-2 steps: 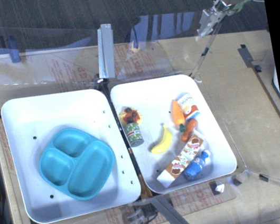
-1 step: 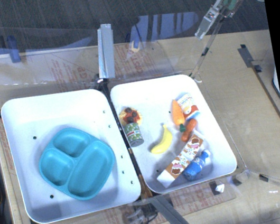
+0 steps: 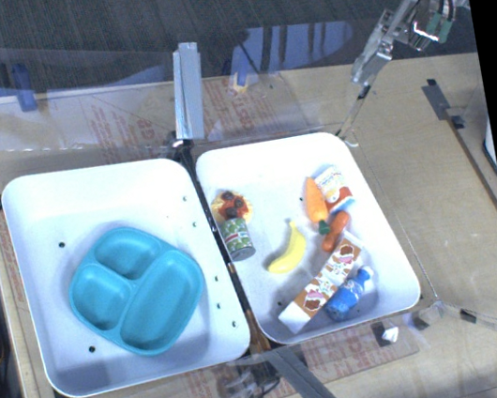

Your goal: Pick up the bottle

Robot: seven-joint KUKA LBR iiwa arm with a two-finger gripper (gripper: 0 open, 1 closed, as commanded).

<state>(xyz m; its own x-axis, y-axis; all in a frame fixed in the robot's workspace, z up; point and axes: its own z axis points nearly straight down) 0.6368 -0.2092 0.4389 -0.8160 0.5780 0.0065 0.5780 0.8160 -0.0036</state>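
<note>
- My gripper [image 3: 362, 75] hangs at the upper right of the camera view, above the bench [image 3: 440, 207] and outside both bins, off the right bin's two o'clock corner.
- From here I cannot tell how it is set; it shows as one thin grey tip, and nothing is seen caught in it.
- The bottle [image 3: 351, 298], blue and lying on its side, sits at the right bin's [image 3: 265, 157] five o'clock, close to the near wall.
- A long printed carton [image 3: 323, 285] lies slantwise just beside the bottle, at its ten o'clock, and seems to touch it.
- A banana [image 3: 287, 251] rests near the bin's centre.
- At the bin's two o'clock a small carton [image 3: 331, 183] and orange carrot-like pieces [image 3: 326, 218] crowd together.
- A small green can [image 3: 237, 239] stands at nine o'clock by the wall, with a dark red and yellow item [image 3: 230, 206] just at its twelve.
- The left bin [image 3: 32, 212] holds a blue divided plate [image 3: 137, 288], well apart from the bottle.
</note>
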